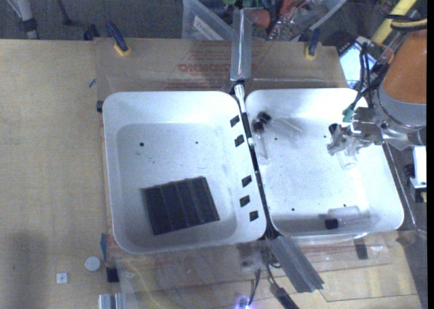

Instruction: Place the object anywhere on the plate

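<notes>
Item: left bin (pixel 112 165) — shallow, white, in the left half of the frame. It carried a dark ribbed rectangular plate (pixel 180 204), lying flat in its lower middle, slightly askew.

Item: right bin (pixel 386 186) — shallow, white, touching the left bin along a central divider. Contents: a clear, bottle-like object with a black cap (pixel 263 121) near its upper left corner, faint against the white floor; a second small dark-capped clear piece (pixel 339 219) near the lower edge. Which of these was the task's object could not be told for certain.

Item: gripper (pixel 347 143) — at the right side of the frame, over the right bin's upper right part, the grey arm with orange band (pixel 407 74) behind it. Whether its fingers stood wide, narrow or round anything could not be told — they were blurred against the bin.

Handling note, as a judgement: the step in hand looked like the pick. A clear object would want a centred, square grasp before the carry leftward across the divider, with release low over the plate.
</notes>
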Controlling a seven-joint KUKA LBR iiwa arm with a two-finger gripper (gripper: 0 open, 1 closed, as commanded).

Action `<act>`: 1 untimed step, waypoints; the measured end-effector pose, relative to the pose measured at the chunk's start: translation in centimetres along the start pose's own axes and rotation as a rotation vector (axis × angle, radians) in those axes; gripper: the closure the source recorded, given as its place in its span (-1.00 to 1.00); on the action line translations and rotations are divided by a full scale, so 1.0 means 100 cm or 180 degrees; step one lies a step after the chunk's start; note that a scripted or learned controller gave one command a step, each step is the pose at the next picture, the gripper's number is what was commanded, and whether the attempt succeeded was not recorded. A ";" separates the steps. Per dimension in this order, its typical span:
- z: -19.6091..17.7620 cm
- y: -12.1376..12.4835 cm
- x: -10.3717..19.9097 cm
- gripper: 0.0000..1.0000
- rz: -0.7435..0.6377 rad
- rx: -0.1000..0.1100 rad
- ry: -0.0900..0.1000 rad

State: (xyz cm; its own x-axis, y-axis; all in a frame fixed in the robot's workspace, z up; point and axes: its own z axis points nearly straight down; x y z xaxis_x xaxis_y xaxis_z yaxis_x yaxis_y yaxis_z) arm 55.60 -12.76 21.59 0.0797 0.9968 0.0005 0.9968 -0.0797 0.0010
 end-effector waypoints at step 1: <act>-0.002 0.075 0.070 1.00 0.0470 0.0003 -0.0004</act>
State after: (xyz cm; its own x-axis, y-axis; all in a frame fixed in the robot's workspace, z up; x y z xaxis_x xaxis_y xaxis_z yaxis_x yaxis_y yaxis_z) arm 63.64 -6.36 21.78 0.2256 0.9742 -0.0006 0.9742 -0.2256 0.0002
